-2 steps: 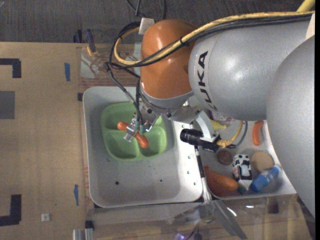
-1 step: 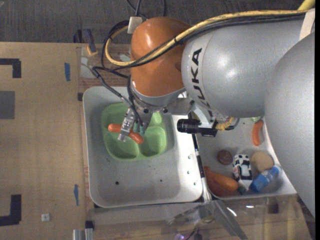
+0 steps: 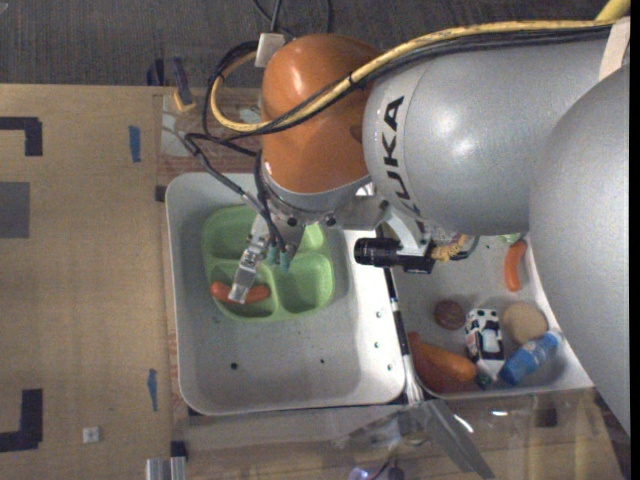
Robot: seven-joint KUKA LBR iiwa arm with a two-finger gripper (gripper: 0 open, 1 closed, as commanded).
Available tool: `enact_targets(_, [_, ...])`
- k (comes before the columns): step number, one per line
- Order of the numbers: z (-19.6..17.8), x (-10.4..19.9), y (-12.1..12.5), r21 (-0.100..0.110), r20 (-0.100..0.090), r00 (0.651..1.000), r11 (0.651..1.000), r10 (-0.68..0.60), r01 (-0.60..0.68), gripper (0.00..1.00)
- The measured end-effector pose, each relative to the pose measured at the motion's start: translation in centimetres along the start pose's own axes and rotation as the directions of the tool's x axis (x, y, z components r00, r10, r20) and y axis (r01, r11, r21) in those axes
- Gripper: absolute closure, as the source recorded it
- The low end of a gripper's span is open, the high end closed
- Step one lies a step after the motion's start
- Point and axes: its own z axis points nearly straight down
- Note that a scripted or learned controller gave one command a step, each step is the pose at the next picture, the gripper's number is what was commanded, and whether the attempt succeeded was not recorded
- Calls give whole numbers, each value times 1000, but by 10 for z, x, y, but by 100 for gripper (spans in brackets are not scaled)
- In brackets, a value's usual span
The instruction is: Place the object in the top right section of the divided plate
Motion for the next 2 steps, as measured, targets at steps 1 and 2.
enact_targets(1, [-66,-76,-14,-1,3,996,996,-85,85,0])
enact_targets(2, [-210,-109,-62,0,4,967,967,-256,256,0])
